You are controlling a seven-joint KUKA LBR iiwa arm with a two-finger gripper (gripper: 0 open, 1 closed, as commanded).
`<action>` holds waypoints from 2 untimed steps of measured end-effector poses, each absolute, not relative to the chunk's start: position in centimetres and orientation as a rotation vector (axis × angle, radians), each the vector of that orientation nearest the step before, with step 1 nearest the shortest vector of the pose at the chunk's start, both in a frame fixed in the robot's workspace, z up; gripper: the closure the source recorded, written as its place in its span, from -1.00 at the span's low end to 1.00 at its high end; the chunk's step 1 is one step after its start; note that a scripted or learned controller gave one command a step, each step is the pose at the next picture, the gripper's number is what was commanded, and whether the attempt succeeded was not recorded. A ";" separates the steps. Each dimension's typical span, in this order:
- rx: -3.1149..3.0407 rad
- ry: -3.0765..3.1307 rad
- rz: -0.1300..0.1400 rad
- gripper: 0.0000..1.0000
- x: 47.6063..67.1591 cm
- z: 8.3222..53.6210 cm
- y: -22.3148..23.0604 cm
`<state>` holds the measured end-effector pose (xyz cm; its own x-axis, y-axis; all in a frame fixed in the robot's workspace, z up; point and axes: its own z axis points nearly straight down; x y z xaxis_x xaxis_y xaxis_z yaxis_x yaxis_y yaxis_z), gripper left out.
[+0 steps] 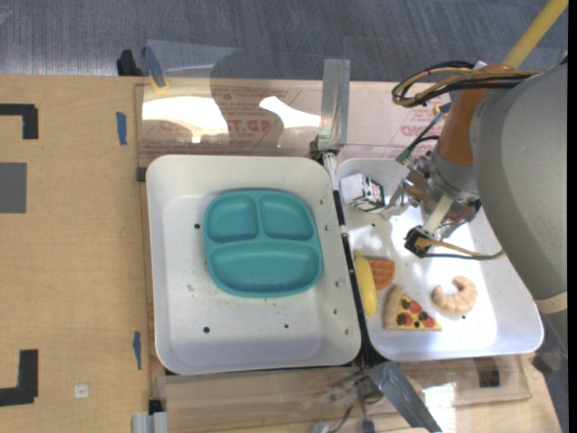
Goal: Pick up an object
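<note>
Robot lab: grey arm [527,179], taped cardboard bench [72,269], white bins [180,242].

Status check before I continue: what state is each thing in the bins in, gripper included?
Teal plate: flat, right way up, in the left bin.
Banana: lying along the right bin's left wall.
Orange wedge: flat, beside the banana.
Pizza slice: flat, topping up.
Shrimp: lying loose, apart from the pizza slice.
White box: resting in the right bin's far left corner.
Gripper: low over the right bin, near the white box.
</note>
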<state>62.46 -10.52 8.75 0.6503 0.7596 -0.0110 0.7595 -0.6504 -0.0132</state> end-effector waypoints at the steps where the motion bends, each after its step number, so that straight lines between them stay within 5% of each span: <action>1: -2.853 -1.318 -0.001 1.00 62.9 9.9 -10.2; 2: -2.982 -0.991 -0.007 1.00 57.6 8.8 -11.6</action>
